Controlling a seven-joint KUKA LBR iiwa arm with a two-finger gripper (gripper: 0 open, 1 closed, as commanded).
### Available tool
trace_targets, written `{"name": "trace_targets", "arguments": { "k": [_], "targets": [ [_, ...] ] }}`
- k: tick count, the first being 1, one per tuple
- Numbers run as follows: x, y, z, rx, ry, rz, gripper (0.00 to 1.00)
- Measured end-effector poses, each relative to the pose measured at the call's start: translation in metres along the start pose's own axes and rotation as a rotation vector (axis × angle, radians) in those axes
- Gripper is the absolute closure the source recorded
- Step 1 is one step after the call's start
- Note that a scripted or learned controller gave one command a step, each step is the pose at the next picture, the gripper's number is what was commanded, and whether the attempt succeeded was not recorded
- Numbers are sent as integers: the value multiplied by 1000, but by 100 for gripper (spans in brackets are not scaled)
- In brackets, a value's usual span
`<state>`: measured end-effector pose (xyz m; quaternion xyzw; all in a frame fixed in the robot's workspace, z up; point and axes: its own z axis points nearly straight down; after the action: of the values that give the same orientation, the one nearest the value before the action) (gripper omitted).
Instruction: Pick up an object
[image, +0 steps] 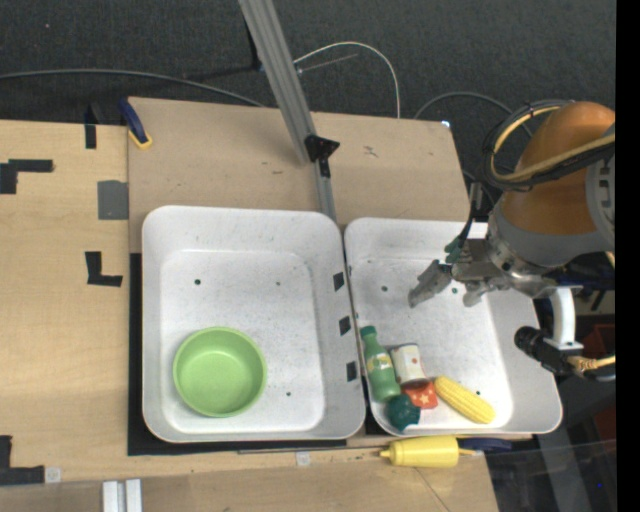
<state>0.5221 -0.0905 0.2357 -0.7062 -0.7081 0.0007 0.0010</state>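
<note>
The end effector (432, 290) hangs over the upper middle of the right bin (400, 245), fingers spread and holding nothing, with bare bin floor beneath it. The candidates lie clustered at the near end of that bin: a green bottle (378, 364) along the left wall, a small white can (407, 362) just beside it, a red piece (423, 394) and a dark green piece (402, 411) touching below, and a yellow corn cob (463, 398) lying slanted to their right. A green bowl (219, 371) sits alone in the left bin (240, 230), and a yellow bottle (424, 452) lies on the counter (220, 150) outside the bins.

The corn cob looks the best choice, since its right flank is free of neighbours. To do it well, the arm should travel toward the near end, turn the fingers across the cob's short width, descend over its middle, and close only once both fingers straddle it, keeping clear of the red piece
</note>
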Motion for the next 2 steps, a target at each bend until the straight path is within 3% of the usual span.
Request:
{"name": "trace_targets", "arguments": {
  "k": [1, 2],
  "targets": [
    [0, 0, 0, 0, 0, 1, 0],
    [-7, -4, 47, 4, -1, 2, 0]
  ]
}}
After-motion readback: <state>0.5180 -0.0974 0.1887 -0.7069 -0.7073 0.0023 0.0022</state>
